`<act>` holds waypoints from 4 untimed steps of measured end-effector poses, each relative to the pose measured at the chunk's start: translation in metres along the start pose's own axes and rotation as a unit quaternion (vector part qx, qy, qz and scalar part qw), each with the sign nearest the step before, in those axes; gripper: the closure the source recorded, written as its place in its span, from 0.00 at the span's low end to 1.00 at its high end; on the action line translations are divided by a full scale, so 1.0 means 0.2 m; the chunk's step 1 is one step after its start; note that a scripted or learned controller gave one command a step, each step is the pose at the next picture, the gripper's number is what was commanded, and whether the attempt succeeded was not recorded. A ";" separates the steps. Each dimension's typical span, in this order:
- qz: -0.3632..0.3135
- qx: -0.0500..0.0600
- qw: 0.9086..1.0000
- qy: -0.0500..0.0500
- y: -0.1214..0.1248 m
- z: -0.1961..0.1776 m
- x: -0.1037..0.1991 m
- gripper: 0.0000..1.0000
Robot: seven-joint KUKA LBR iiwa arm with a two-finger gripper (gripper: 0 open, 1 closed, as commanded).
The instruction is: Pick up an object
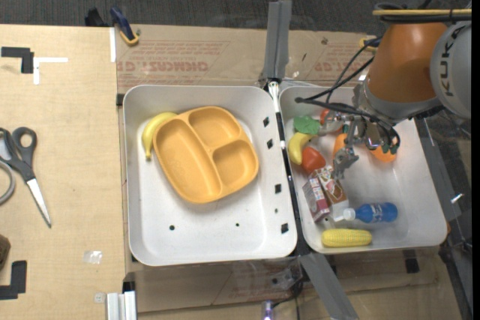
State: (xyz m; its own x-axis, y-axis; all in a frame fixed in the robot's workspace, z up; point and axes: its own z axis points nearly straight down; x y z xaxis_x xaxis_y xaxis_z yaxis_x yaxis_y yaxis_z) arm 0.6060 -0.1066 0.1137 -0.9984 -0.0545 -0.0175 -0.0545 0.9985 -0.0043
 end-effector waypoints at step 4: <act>0.050 -0.002 0.999 0.006 -0.11 0.11 -0.26 0.00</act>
State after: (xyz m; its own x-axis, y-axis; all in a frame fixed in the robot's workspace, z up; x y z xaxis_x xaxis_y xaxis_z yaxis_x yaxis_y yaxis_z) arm 0.6604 -0.1251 0.0924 -0.9990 0.0446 -0.0051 0.0446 0.9990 -0.0001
